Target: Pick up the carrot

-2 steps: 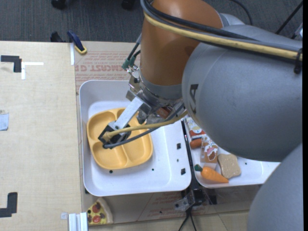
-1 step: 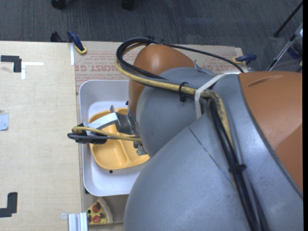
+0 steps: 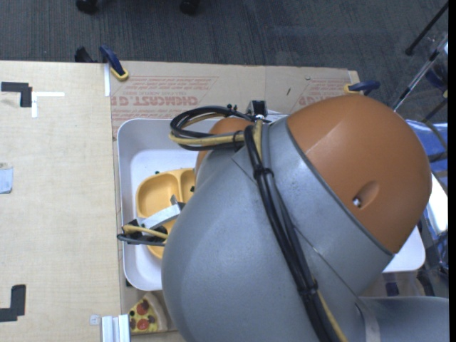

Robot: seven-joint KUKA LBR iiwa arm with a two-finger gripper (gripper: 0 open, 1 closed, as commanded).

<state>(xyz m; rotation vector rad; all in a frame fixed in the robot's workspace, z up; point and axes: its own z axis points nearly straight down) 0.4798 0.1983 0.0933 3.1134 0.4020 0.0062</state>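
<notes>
Toy pizza slice (image 3: 144, 316): lay nearest, on the bench (image 3: 57, 212) just outside the bin's near corner.
Arm (image 3: 285, 262): its grey link and orange dome covered most of both bins, reaching in from the right.
Left bin (image 3: 127, 191): held a yellow divided dish (image 3: 162, 193), with a dark thin piece (image 3: 142, 232) across the dish's near edge; what that piece was could not be told.
Orange band (image 3: 229, 127): sat past the dish, over the bin's far half, with a black cable loop (image 3: 203, 120) beside it.
Gripper: open or closed could not be told.
Carrot: its place and long axis could not be told; by judgement it lay under the arm, right of the dish.
Coming move: likely turned on where the carrot lay below the wrist, which was unreadable here.
</notes>
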